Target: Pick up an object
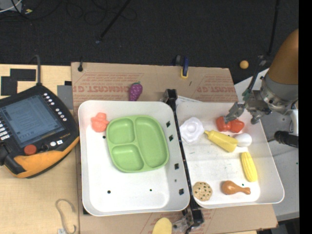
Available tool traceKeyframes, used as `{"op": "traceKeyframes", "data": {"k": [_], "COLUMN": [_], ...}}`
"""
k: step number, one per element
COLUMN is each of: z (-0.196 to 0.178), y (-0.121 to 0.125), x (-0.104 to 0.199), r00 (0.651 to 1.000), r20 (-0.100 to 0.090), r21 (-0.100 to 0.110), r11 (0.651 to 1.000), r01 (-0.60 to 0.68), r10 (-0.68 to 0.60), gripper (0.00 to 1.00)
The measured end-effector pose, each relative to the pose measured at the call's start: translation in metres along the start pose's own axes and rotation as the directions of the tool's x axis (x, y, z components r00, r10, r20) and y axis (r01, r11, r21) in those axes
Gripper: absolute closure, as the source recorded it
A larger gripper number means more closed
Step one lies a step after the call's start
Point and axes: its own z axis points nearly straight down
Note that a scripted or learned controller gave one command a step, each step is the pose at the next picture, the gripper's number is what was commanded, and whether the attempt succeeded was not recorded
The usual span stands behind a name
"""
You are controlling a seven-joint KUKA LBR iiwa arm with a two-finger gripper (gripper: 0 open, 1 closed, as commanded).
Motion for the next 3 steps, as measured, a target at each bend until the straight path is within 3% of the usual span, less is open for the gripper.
{"op": "traceKeyframes", "data": {"k": [1,2,3], "z": [-0.008,0.055,0.102], "y": [0.003,0.001,0.006], "x": [0.0,0.003,0.007], "r00": [1.0,1.0,1.0], "r20": [0.003,0.002,0.0], "r21": [-0.014,-0.009,-0.023], "r11": [1.0,1.0,1.0], "r01": [0.002,0.004,0.005], "r10": [-0.002,-0.004,-0.005], "gripper": [0.0,0.0,0.0]}}
